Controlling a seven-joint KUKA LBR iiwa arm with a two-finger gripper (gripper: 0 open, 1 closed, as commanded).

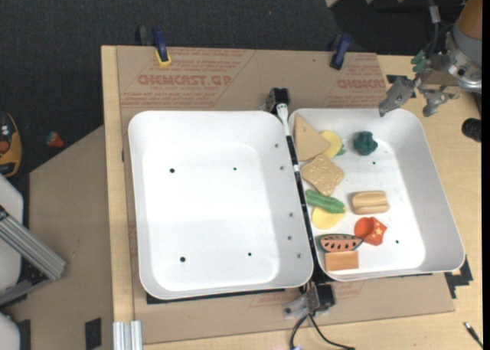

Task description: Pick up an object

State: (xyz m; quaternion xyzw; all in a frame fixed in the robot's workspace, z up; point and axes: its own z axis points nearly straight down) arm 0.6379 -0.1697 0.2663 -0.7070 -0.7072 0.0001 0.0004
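End effector (409,101) upper right of frame, fingers spread, holding nothing. Risk: toys in right bin (429,188) crowd together, so a descent could clip two or slip off.

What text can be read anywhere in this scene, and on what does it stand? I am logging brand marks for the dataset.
"CHEMCAST GP", red, on the brown sheet behind the left bin.
A second red print on that sheet, behind the right bin: too faint to read.
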